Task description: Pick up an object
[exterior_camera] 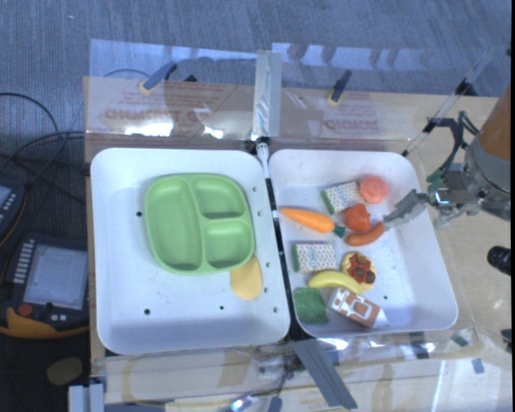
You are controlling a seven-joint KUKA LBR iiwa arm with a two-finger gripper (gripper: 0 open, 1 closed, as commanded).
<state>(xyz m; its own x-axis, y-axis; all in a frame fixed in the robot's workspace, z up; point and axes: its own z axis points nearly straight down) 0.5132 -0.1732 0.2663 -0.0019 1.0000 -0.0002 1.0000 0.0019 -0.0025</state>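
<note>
Nearest cam, a small box (355,307) lies at front of right bin (429,264), w/ banana (330,279) and carrot (307,220) behind. Gripper (403,209) hovers just right of tomato (357,217) & sausage (366,233); can't tell if fingers apart. Green tray (197,221) sits in left bin (120,256).

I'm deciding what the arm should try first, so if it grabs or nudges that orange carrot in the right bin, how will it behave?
The carrot looks like a smooth toy, so probably light, stiff and a bit slippery. Its rounded, tapered body lies flat on the right bin floor, so a sideways nudge may roll or pivot it. The hand would likely grip best across its thicker end.
</note>
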